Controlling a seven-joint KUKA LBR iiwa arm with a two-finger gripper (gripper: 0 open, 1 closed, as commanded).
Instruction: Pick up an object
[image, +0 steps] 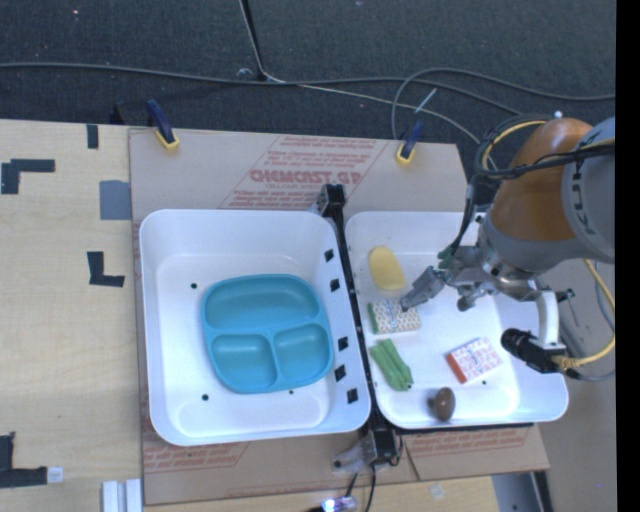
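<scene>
The right bin (530, 405) holds several small objects. There is a yellow rounded piece (386, 267), a green-and-white checked pad (396, 319), a green ridged piece (392, 364), a red-and-white patterned box (472, 359) and a brown round lump (442, 403). My gripper (445, 293) hangs over the middle of this bin, just right of the checked pad and the yellow piece. Its fingers are spread open and nothing sits between them. One fingertip (420, 291) ends close above the checked pad's upper right corner.
The left bin (160, 300) holds a blue divided plate (266, 332). A black divider (345, 300) runs between the bins. The arm's orange band (540, 180) and loose cables overhang the right bin's far right side. Clamps (163, 130) pin the cardboard underlay.
</scene>
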